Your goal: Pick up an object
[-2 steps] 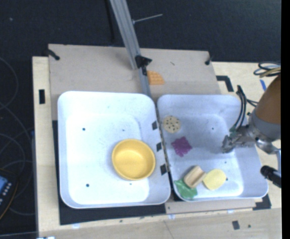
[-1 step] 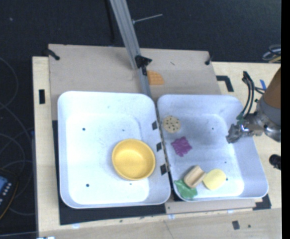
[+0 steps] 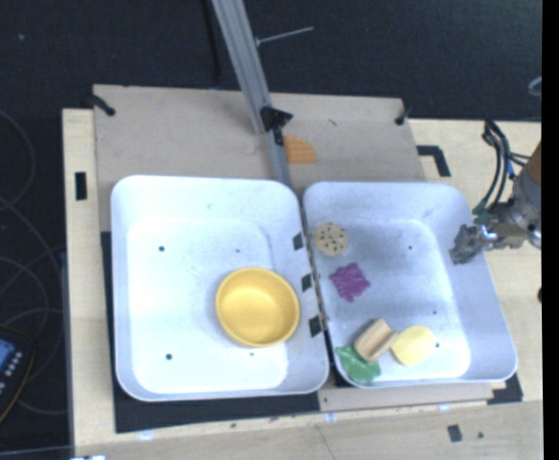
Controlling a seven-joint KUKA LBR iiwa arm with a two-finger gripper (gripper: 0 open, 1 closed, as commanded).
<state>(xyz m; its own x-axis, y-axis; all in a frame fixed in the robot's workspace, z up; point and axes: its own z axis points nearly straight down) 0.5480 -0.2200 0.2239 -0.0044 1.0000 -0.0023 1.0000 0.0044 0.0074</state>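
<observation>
In the camera view the gripper hangs at the right bin's right rim; whether its fingers are open or closed I cannot tell. The candidates crowd that bin's near edge: yellow lump, tan block touching a green piece. A purple piece and speckled disc lie by the divider. A yellow bowl sits in the left bin. Risk: the crowded near-edge items could make the fingers strike a neighbour or the wall and close on nothing.

Gripper low at the right edge — wrist and cables just behind, arm mostly cropped.
</observation>
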